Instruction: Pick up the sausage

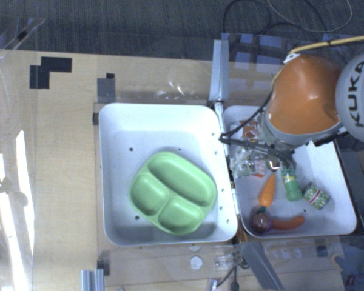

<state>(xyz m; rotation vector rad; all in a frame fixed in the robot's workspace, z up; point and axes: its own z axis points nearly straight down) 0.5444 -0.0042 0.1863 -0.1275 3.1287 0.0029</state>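
- 2 shallow white bins sit side by side on a pale wooden bench (54, 174).
- The left bin (118, 132) holds a green plate (173, 191) with 3 compartments, lying near the bin's middle and turned at a slant.
- The right bin (343, 217) holds several small things, gathered in its lower half.
- The sausage (288, 223) is reddish-brown and lies flat near the front wall of the right bin, running roughly left to right.
- Its left end is just beside a dark purple round thing (261, 222), which sits near the bin's front left corner.
- An orange carrot (267, 190) lies above the purple thing, pointing up and slightly right, apart from the sausage.
- A green bottle (291, 185) stands just right of the carrot, its top toward the arm.
- A small can (315, 196) with green, red and white markings lies tilted to the right of the bottle.
- The arm (306, 96) reaches in from the right, its orange band over the upper part of the right bin.
- The gripper (255, 156) hangs below the band over the bin's upper left part, near the divider between the 2 bins, well apart from the sausage.
- Wiring and clear parts clutter the gripper, so I cannot tell how wide it stands or whether it has hold of anything.
- Black cables (279, 11) trail across the dark floor behind the bench.
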